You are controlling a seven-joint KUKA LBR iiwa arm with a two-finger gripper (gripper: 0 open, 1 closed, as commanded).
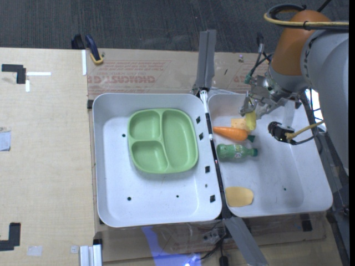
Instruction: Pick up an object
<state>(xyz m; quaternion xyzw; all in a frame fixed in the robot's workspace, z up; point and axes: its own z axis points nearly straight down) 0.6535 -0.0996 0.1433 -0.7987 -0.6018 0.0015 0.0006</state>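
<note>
My gripper (253,107) hangs over the far left part of the right bin (288,187), reaching in from the right. Right under its tip is a small yellow piece (250,120), touching or nearly touching it; a grip on it is not visible. A pale yellow block (238,124) lies beside that piece. An orange carrot (229,132) lies just in front, pointing left. A green bottle (237,152) lies on its side below the carrot. A flat round yellow-orange item (239,196) rests near the bin's front left corner.
The left bin (111,193) holds a green divided plate (163,141). A metal divider (206,65) rises between the bins at the back. A black cable loop (280,131) hangs to the right of the gripper. The grey arm (327,54) fills the upper right.
</note>
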